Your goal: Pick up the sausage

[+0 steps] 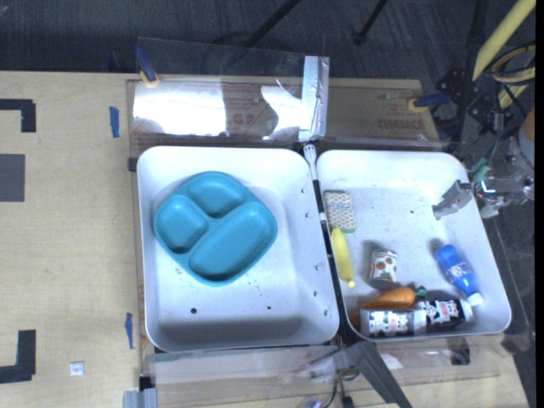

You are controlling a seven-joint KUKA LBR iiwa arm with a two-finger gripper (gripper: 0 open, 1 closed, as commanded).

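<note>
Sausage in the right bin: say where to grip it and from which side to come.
Grip the sausage across its middle, coming straight down from above. It lies flat, pointing left-right, and the black-and-white bottle sits tight against its near side, so one finger gets little room there. The far side looks freer. The end effector is at the right bin's far right.

Blue plate (215, 225), orange sausage (393, 297), yellow banana (342, 256).

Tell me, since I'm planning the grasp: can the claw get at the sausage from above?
Probably yes. The sausage lies uncovered, but a bottle presses along its near side, so the claw has little room there.
</note>
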